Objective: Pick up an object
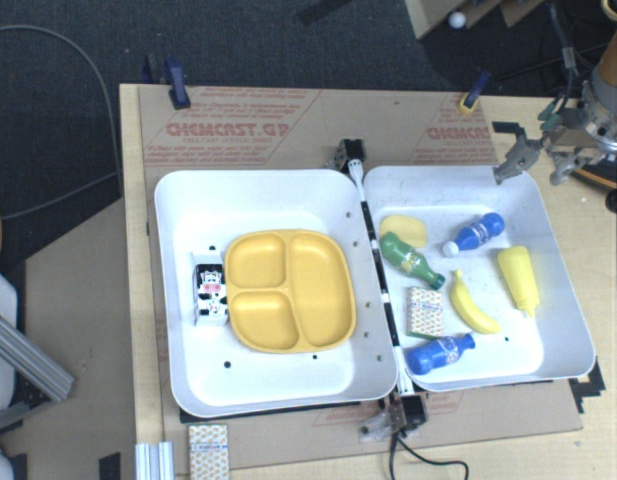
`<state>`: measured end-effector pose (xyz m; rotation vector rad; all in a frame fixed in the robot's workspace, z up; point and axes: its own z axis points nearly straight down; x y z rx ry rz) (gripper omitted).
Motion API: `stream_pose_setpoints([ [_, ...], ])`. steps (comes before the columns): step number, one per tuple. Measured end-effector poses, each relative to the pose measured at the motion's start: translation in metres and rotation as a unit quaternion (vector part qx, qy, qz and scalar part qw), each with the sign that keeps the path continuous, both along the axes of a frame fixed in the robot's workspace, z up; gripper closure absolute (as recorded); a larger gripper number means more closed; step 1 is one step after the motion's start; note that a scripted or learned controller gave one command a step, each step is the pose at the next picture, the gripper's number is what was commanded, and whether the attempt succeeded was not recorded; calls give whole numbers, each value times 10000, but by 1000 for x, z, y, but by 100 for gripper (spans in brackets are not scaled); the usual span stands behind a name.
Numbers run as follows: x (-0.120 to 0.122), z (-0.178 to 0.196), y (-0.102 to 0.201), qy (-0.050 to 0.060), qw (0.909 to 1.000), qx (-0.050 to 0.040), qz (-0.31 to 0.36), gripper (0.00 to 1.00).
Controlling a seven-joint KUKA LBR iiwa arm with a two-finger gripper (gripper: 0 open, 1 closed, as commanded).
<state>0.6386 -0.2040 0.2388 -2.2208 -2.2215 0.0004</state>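
From my console the end effector point(536, 160) hangs over the far right corner of the right bin point(558, 343), fingers spread and released, gripping nothing. It sits well apart from every candidate. Nearest are the blue bottle point(477, 233) and the yellow mustard bottle point(518, 276); further in lie the banana point(472, 306), the green bottle point(411, 262), a patterned packet point(425, 312) and a second blue bottle point(438, 352). My worry is a descent right here: it looks close to the bin wall, though the slant makes that hard to judge, and the fingers could strike the rim. The bottles are round and lie on their sides, so a slightly off-centre close would likely roll them away. The banana and packet sit close together, inviting a double contact.
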Motion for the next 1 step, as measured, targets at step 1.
stream_pose_setpoints([
  [1, -2, -146, 17, 13, 10000, 4, 7, 0],
])
